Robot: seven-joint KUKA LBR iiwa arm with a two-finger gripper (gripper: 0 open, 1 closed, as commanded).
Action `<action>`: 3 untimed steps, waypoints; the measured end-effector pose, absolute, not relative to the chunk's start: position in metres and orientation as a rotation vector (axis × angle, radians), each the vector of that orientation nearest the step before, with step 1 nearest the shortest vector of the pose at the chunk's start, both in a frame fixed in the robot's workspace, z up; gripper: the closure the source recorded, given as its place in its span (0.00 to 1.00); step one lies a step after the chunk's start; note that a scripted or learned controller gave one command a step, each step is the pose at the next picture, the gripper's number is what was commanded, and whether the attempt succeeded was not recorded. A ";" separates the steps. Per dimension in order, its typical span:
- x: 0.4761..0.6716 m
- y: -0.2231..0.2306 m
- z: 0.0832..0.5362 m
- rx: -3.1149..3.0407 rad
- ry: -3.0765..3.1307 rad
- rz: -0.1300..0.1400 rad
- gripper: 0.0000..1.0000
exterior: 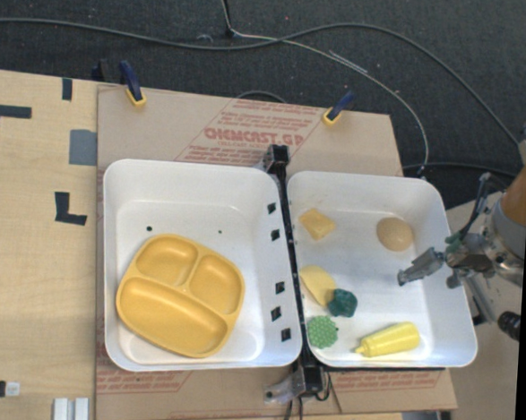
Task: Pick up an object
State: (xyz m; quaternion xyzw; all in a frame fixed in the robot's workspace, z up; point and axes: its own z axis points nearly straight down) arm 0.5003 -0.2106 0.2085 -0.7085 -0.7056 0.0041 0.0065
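grey hand (439,266) hovers open over right bin (426,196), holding nothing.

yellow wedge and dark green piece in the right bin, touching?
Touching. In the camera view the dark green piece sits right against the lower right edge of the yellow wedge, with no white bin floor showing between them.
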 end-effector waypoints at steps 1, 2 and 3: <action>0.503 -0.210 0.216 -2.220 -2.221 0.002 0.00; 0.497 -0.206 0.170 -2.217 -2.219 0.005 0.00; 0.497 -0.206 0.126 -2.217 -2.219 0.005 0.00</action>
